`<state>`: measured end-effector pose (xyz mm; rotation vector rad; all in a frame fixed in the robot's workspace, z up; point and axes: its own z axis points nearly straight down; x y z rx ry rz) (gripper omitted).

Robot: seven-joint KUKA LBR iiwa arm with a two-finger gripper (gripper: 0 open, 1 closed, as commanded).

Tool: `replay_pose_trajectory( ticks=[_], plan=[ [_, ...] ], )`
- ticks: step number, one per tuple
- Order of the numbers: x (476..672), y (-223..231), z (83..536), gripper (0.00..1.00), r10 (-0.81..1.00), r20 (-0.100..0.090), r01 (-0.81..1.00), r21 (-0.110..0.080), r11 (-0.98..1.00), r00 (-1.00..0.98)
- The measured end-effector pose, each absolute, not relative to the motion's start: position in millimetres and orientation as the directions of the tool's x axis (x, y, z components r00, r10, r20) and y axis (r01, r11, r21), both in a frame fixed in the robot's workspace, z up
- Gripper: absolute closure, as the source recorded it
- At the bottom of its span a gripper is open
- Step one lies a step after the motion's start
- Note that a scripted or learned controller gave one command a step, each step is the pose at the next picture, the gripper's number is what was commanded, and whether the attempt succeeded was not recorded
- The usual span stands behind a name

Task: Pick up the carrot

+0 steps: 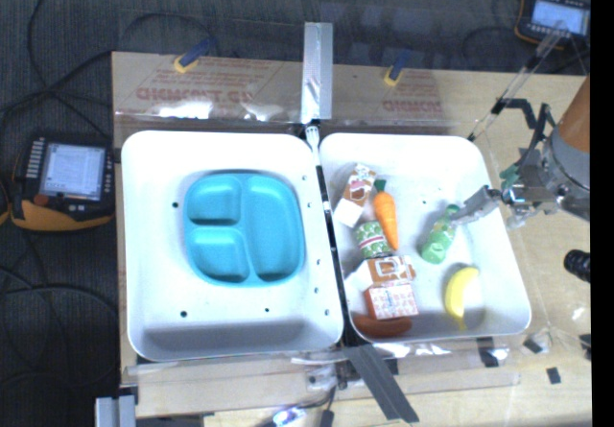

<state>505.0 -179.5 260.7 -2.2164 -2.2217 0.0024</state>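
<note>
The carrot [386, 215] is orange with a green top and lies in the right bin [499, 257], left of its middle, pointing toward the front. It rests between small cartons on its left and open bin floor on its right. My gripper [477, 203] reaches in from the right over the bin's right side. It is well to the right of the carrot and close above a green bottle [438, 239]. Nothing shows in its grasp.
The right bin also holds a small carton [360, 184], a green can [372, 238], two boxes [389, 287], a red item [384, 324] and a yellow banana [460, 292]. A blue divided tray [242, 225] lies in the left bin [153, 310]. A metal divider [326, 224] runs between the bins.
</note>
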Motion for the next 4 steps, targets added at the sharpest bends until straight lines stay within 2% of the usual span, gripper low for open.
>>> replay_pose_trajectory(
  ticks=[1, 2, 3, 4],
  plan=[
    [552.0, -122.6, 186.3, 0.00, 0.992, 0.001, 0.992, -0.003, 0.124, -0.124],
    [586.8, -131.9, 89.3, 0.00, 0.964, -0.005, 0.964, 0.010, 0.264, -0.264],
    [587.7, -131.4, 99.3, 1.00, 0.965, -0.004, 0.964, 0.013, 0.264, -0.264],
    [607.5, -100.4, 218.7, 1.00, 0.997, -0.003, 0.997, -0.002, 0.078, -0.078]
  ],
)
